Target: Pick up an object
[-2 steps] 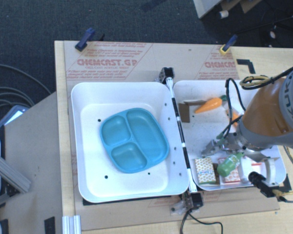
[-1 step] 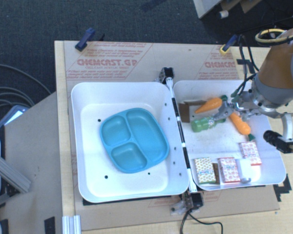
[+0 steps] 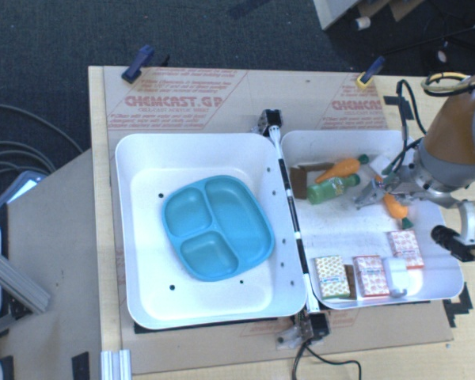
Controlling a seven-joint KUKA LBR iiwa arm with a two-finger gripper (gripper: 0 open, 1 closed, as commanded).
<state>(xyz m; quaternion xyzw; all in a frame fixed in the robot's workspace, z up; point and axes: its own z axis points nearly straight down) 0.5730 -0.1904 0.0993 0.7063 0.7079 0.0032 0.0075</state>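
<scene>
In the right bin (image 3: 435, 287) lie an orange carrot (image 3: 344, 167), a green bottle (image 3: 332, 188) and a brown block (image 3: 299, 182) near the far left corner. A small orange piece (image 3: 396, 206) lies just under the arm's wrist. My gripper (image 3: 374, 191) reaches in from the right and sits low in the bin, right of the green bottle and beside the orange piece. Nothing is visibly held. Three small patterned boxes (image 3: 330, 276) (image 3: 370, 275) (image 3: 404, 247) lie along the near side.
The left bin (image 3: 134, 172) holds a blue divided plate (image 3: 218, 228). A black divider rail (image 3: 289, 212) runs between the bins. A white packet (image 3: 401, 277) lies by the boxes. The grey arm with its orange band (image 3: 455, 133) covers the right bin's far right corner.
</scene>
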